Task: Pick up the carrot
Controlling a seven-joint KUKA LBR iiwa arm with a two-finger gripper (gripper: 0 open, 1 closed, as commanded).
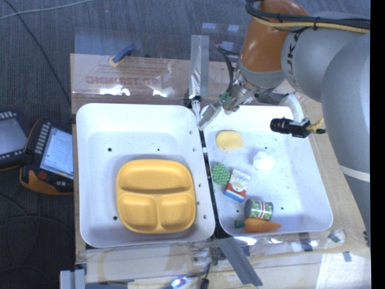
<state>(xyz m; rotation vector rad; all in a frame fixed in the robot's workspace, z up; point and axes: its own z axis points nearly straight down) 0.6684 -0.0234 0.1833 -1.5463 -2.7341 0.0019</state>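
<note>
Carrot [262,225] crosswise, tip rightward

The arm [325,47] runs off the frame's right and top edges, its base out of sight. The gripper [224,104], upper center, is small and blurred, so the set of its fingers cannot be told. Labels on the small carton [238,183] and green can [259,209] are too small to read. At the left edge, 1 dark device [11,138] is cut off.
</note>
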